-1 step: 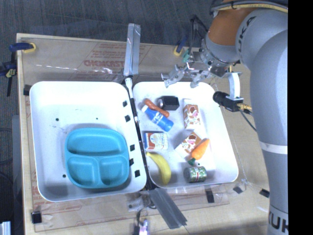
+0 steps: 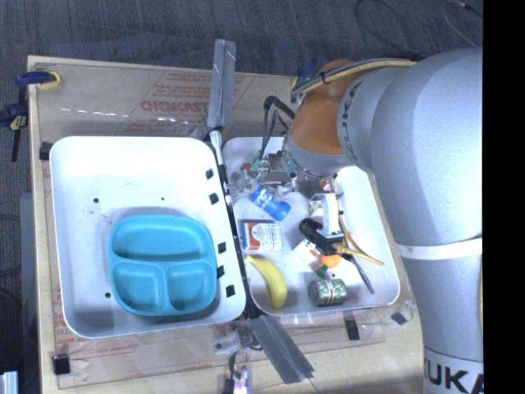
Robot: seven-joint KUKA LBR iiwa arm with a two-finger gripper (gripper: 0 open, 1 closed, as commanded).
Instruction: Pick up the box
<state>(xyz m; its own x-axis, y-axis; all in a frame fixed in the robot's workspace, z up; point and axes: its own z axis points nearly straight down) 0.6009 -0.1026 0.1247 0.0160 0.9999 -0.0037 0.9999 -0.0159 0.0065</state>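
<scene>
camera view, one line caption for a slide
KUKA arm reaches into right bin holding box, banana, can; blue tray in left bin.

Box (image 2: pixel 262 236) hemmed in — banana (image 2: pixel 271 279), bottle (image 2: pixel 271 203) close beside.

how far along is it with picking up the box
Done: the grey arm has reached over the right white bin. In hand: nothing that can be seen; its wrist sits above the blue bottle. Left: the small white and red box lies flat on the bin floor beside the yellow banana, not yet lifted.
</scene>
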